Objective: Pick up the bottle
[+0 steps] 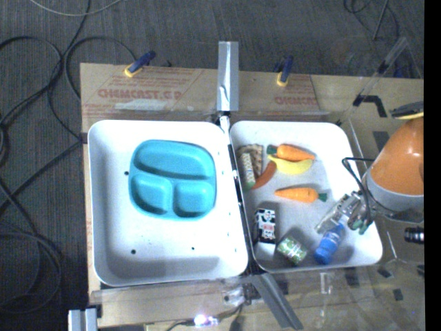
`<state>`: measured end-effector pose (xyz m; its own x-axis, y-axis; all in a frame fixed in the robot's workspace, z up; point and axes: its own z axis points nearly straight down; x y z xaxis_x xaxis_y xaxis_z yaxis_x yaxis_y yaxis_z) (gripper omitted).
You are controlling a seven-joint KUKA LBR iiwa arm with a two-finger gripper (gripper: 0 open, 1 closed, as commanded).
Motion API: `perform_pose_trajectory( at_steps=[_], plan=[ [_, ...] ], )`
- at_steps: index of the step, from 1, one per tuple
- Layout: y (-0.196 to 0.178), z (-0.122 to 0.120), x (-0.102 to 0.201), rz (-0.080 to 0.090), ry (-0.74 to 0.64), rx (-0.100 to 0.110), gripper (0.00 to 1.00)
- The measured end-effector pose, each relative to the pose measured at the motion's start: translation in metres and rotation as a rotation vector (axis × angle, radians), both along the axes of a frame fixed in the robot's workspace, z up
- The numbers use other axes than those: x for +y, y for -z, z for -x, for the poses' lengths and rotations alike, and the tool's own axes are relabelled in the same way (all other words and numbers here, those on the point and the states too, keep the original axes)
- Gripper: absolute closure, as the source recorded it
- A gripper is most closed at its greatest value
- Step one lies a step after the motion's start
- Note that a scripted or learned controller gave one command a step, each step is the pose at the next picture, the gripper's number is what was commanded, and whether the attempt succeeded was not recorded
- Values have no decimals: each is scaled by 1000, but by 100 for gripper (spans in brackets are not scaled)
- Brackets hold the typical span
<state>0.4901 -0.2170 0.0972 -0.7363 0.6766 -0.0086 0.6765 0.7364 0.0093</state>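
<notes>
Two white bins on the surface: the left bin (110, 254) holds a blue sectioned tray (173, 178); the right bin (344, 143) holds two carrots, a banana, a small carton and a can. The blue bottle (329, 244) lies near its front right corner, beside the can (291, 249). The tool (344, 212) hangs just above the bottle's top; whether it is wide or narrow cannot be told.

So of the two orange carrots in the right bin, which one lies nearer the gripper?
The lower orange carrot, lying alone mid-bin, is nearer the gripper; the upper carrot rests against the yellow banana.
</notes>
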Motion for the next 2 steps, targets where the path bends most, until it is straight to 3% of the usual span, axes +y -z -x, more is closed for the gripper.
perform_pose_trajectory(
  at_steps=[1,2],
  plan=[
    [-7,-1,2,-4,0,1,100],
    [-63,6,76,-1,280,17,100]
  ],
)
